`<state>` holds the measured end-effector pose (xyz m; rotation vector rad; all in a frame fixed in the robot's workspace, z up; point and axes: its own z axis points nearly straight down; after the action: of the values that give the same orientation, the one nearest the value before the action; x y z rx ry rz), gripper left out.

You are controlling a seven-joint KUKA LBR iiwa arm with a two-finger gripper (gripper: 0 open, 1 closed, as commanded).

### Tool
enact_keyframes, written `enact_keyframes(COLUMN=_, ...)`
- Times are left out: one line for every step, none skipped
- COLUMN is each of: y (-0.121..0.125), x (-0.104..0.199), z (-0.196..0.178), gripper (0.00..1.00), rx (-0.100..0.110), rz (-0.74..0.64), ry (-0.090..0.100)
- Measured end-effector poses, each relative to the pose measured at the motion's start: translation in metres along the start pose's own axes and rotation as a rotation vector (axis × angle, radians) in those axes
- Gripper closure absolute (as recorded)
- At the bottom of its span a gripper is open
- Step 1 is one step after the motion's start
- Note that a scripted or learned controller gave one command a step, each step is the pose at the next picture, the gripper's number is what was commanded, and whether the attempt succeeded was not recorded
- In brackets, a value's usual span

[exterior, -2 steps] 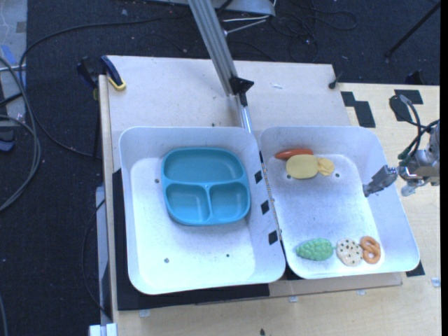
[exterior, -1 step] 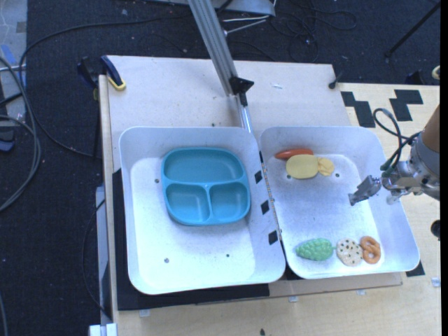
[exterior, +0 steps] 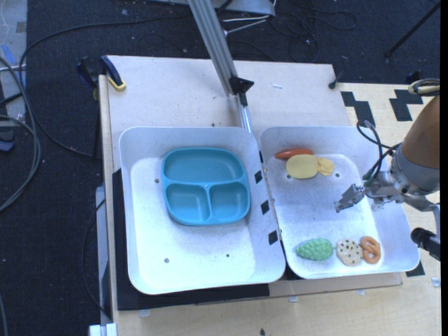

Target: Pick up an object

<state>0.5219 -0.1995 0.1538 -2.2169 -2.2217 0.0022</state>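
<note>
A clamp (exterior: 112, 75) with a yellow tip sat at the far left corner of the tabletop (exterior: 175, 93). On this tabletop two white bins stood side by side. The left bin (exterior: 140, 257) carried a blue tray (exterior: 206, 185) with three compartments, one wide at the far side and two smaller ones at the near side. A grey pole (exterior: 213, 37) ran from the top of the view down to the place where the two bins met.

The right bin (exterior: 308, 212) held all the small objects. At its far side lay a red sausage (exterior: 294, 153), its long axis going left to right, and touching it on the near side was a yellow piece (exterior: 302, 166), oval, also lying left to right. Just beside it on the right was a smaller yellow bit (exterior: 325, 166). Along the near side lay a green lump (exterior: 314, 249) with a bumpy surface, then a round cookie (exterior: 348, 251) with dark dots, then a brown pretzel (exterior: 369, 248); the cookie and the pretzel were touching. No writing could be read on any of them.

The jaws (exterior: 348, 199) were over the right part of this bin, between the two rows, pointing left. They held nothing, and I could not tell whether they were spread or pressed together. The arm (exterior: 420, 159) reached in from the right.
</note>
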Motion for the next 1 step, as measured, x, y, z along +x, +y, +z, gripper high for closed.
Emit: enact_keyframes(y=-0.0052, x=-0.0086, z=0.0516, gripper=0.00, rx=0.000, rz=0.004, ry=-0.001)
